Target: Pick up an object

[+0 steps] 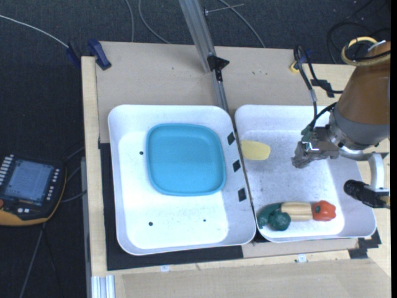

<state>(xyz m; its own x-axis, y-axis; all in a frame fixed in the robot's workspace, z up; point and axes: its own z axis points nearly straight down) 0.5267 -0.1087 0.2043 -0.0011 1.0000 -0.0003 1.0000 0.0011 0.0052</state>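
The right bin [282,120] holds a pale yellow piece [255,150] near its left wall. Along its front wall lie a dark green toy [275,218], a tan cylinder [297,211] and a red toy [323,210] in a row. My gripper [304,156] hangs over the middle of the right bin, right of the yellow piece and above the row of toys. Nothing shows between its fingers, and their spread is too small to read.
The left bin [127,185] carries a light blue square plate [186,159]. A metal pole [198,23] slants in from the top toward the gap between the bins. A handheld pendant [28,188] lies off the bench at the left. Cables run across the dark floor.
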